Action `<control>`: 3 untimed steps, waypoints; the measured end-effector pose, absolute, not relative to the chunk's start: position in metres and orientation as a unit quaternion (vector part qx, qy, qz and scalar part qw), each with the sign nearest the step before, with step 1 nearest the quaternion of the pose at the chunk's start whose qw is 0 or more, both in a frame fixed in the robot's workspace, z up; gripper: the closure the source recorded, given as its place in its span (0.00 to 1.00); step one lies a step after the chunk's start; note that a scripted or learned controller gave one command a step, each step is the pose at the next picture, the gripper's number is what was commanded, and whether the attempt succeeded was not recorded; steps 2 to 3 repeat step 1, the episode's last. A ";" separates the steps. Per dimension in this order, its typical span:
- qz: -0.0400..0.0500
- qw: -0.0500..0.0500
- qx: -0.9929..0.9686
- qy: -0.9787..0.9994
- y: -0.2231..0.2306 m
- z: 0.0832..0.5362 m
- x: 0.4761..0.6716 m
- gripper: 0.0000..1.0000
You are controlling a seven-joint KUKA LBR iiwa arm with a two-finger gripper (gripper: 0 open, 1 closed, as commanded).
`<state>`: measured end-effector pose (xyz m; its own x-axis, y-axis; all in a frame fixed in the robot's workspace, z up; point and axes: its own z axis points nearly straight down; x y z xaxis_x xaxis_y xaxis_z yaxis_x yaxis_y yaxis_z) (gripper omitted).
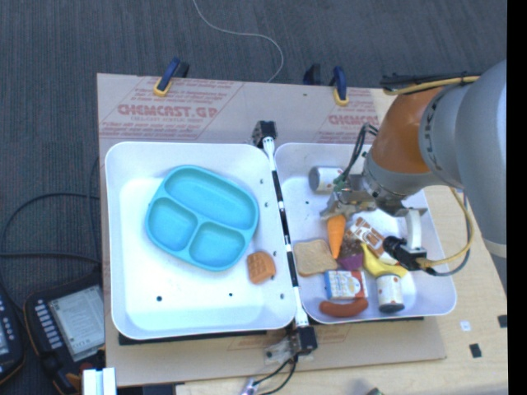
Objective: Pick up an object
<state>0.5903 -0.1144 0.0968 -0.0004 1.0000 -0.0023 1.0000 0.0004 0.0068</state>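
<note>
I see the hand [344, 197] low in the right bin [440, 303], just above the carrot [335, 234]; I cannot tell how it is set. Below it lie a bread slice [312, 257], a banana [380, 263] and a sausage [343, 308]. Far left, a blue plate [202, 217] sits in the other bin [123, 245].

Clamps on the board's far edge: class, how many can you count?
2. One blue-and-yellow clamp sits at the far edge above the left bin; the other above the right bin. The arm may hide more.
</note>
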 end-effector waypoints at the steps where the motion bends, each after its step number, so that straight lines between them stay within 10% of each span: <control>1: -0.001 -0.001 0.706 0.708 -0.056 0.183 0.538 1.00; 3: -0.001 -0.001 0.706 0.708 -0.056 0.183 0.538 1.00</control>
